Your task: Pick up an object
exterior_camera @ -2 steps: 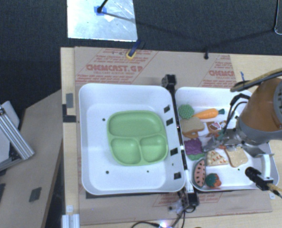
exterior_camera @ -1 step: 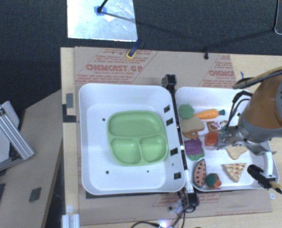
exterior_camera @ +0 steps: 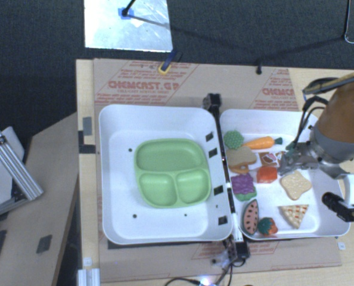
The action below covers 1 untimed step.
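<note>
The gripper [exterior_camera: 291,158] hangs low over the right bin [exterior_camera: 326,224], just beside the bread slice [exterior_camera: 295,185] and the red piece [exterior_camera: 267,174] (how wide it stands I cannot tell). The toy foods lie crowded, so a descent here could nudge neighbours or pinch an edge and slip. The cardboard [exterior_camera: 144,79] reads CHEMCAST in red. The green tray [exterior_camera: 170,173] sits in the left bin [exterior_camera: 114,219].

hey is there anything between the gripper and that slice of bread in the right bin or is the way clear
Nothing visible stands in the way. The gripper hangs low in the right bin, right at the upper left edge of the bread slice. The nearest other toys, the red piece and the small dark piece, sit off to its left.
</note>
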Tool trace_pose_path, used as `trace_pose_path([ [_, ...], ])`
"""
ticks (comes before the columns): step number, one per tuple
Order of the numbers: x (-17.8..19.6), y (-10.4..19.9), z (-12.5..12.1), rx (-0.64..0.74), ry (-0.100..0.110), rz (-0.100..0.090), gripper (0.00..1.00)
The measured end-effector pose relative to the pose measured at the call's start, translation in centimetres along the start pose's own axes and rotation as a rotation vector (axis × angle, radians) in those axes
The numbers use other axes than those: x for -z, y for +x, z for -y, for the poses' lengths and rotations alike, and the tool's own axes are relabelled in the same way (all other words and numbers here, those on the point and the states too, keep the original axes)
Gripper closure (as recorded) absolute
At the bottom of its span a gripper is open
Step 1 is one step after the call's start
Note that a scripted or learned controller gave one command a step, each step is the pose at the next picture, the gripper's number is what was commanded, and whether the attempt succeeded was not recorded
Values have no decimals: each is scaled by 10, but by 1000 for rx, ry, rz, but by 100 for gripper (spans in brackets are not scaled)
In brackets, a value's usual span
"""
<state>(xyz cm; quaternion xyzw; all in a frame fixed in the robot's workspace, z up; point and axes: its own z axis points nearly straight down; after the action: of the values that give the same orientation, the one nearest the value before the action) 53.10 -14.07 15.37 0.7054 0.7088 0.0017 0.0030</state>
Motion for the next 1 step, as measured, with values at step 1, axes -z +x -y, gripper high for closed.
trace_pose_path([
  [1, 55, 9, 2, 1, 0, 0, 100],
])
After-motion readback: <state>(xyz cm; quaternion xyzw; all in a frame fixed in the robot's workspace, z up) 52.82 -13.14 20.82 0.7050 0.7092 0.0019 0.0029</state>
